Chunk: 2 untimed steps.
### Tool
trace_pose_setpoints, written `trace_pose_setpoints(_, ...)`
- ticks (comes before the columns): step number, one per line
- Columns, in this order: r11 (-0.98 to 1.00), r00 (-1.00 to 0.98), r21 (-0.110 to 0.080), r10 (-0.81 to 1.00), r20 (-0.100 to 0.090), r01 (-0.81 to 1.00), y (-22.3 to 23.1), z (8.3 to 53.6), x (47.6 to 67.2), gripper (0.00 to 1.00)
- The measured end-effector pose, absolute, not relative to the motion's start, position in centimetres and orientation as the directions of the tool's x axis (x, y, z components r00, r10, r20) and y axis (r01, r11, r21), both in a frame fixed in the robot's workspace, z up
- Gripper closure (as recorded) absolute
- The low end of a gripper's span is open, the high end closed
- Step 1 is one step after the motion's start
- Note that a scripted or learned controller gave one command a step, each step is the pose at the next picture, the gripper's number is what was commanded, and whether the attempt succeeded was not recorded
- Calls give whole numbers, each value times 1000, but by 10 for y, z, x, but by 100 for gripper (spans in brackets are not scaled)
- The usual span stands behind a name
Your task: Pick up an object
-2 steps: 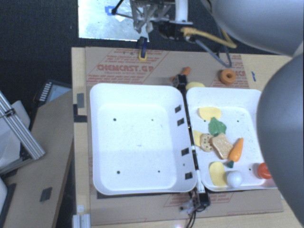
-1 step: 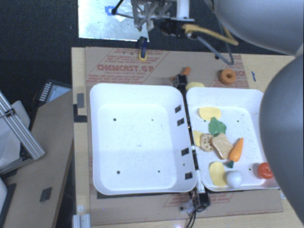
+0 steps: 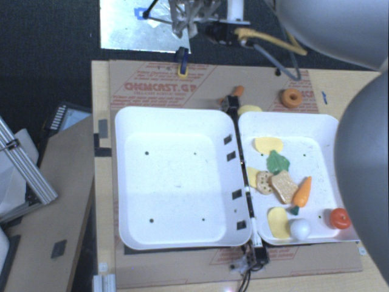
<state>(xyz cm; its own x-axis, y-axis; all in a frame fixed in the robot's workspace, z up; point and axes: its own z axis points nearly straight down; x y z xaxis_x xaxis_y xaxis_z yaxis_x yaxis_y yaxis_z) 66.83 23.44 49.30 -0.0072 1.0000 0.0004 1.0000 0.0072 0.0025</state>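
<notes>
The objects to pick lie in the right bin, in the lower right of the frame: an orange carrot lying at a slant, a green leafy piece, a tan cracker-like slab, flat yellow pieces, a white ball and a red tomato-like piece. They look like small plastic toy foods, so probably light, stiff and somewhat slick. The carrot seems the easiest grasp, taken across its thick middle; the ball and tomato may roll, and the flat yellow pieces offer little edge.

The gripper hangs at the top of the frame, above the far edge of the tabletop, well apart from both bins. Its jaws are lost in blur and cabling, so I cannot tell whether they are apart or together. The left bin fills the centre. A large grey part of the arm cuts off the right bin's right edge. An orange ring lies on the tabletop beyond that bin.
</notes>
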Motion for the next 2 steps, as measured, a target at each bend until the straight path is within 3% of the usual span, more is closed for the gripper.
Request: trace_pose_setpoints(2,7,-7,2,1000,0,1000,234,508,668,100)
